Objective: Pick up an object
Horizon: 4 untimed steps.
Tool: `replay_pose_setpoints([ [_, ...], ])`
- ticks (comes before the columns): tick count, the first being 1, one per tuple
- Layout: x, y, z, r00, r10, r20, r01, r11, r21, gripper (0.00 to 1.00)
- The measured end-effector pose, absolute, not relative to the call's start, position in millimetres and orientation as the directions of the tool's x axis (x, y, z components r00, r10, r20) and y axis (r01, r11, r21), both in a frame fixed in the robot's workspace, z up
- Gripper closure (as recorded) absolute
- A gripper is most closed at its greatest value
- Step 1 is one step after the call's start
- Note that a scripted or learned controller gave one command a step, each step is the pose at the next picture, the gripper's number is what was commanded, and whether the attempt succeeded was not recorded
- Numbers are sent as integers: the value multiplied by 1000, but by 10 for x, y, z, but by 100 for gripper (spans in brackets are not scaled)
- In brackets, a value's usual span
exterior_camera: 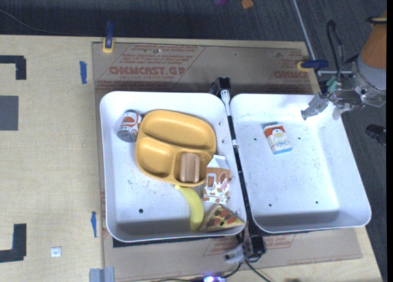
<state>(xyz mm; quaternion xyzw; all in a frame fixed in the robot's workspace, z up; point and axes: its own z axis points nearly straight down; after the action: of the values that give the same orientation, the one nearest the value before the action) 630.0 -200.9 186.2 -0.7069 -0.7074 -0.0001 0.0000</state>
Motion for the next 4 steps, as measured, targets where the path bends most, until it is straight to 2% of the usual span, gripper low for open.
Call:
replay_pose_setpoints([
  [1, 6524, -1470, 972, 0, 1000, -2, 1000, 0, 9, 0],
  [2, 5871, -926, 890, 0, 1000, -1, 1000, 0, 8, 0],
  [3, 6225, -958, 885, 0, 1000, -3, 1000, 0, 9, 0],
  [4, 6240, -983, 1004, 1, 1000, -9, 1000, -1, 15, 100],
])
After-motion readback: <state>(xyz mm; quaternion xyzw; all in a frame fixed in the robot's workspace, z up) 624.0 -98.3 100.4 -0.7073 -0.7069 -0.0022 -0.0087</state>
